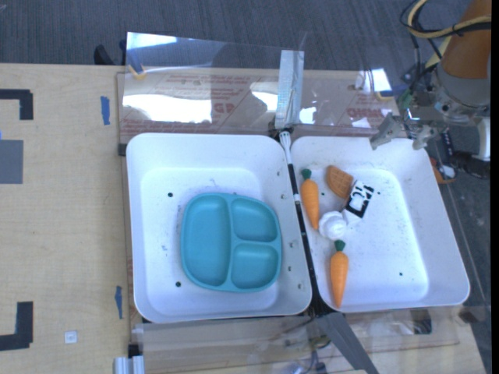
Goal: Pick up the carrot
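Two orange carrots with green tops lie in the right bin (437,232). One carrot (310,201) lies along the bin's left wall. The other carrot (338,275) lies nearer the front, its tip toward the front edge. My gripper (403,137) hangs over the bin's far right corner, well away from both carrots. It is open, with nothing between its fingers.
In the right bin a brown bread-like piece (340,181), a white round object (334,226) and a black-and-white item (359,199) lie between the carrots. The left bin (156,162) holds a teal divided plate (231,241). A clear panel (210,76) stands behind the bins.
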You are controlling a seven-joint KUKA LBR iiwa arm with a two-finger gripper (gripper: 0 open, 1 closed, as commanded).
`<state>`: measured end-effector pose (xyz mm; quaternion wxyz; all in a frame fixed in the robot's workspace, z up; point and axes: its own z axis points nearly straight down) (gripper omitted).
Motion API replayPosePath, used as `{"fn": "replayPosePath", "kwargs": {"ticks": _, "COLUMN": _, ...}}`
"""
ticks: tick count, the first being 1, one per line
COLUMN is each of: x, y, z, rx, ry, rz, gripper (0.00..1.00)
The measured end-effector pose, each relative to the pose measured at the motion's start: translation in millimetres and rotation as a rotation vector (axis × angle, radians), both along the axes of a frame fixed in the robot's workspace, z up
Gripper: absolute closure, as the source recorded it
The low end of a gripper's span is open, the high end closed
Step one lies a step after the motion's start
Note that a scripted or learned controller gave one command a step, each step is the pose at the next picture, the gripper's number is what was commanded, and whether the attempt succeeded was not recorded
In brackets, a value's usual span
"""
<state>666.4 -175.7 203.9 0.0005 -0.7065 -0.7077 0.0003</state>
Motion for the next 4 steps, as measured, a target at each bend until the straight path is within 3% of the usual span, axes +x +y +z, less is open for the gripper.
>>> {"fn": "replayPosePath", "kwargs": {"ticks": 1, "x": -1.3, "y": 86.1, "z": -86.9, "rx": 0.004, "ry": 0.009, "rz": -0.052, "gripper": 0.0}}
{"fn": "replayPosePath", "kwargs": {"ticks": 2, "x": -84.9, "y": 182.8, "z": -16.1, "rx": 0.004, "ry": -0.005, "rz": 0.0, "gripper": 0.0}}
{"fn": "replayPosePath", "kwargs": {"ticks": 3, "x": -109.1, "y": 238.5, "z": 34.1, "rx": 0.002, "ry": -0.004, "rz": -0.094, "gripper": 0.0}}
{"fn": "replayPosePath", "kwargs": {"ticks": 4, "x": -121.5, "y": 227.2, "z": 23.3, "rx": 0.0, "ry": 0.004, "rz": -0.299, "gripper": 0.0}}
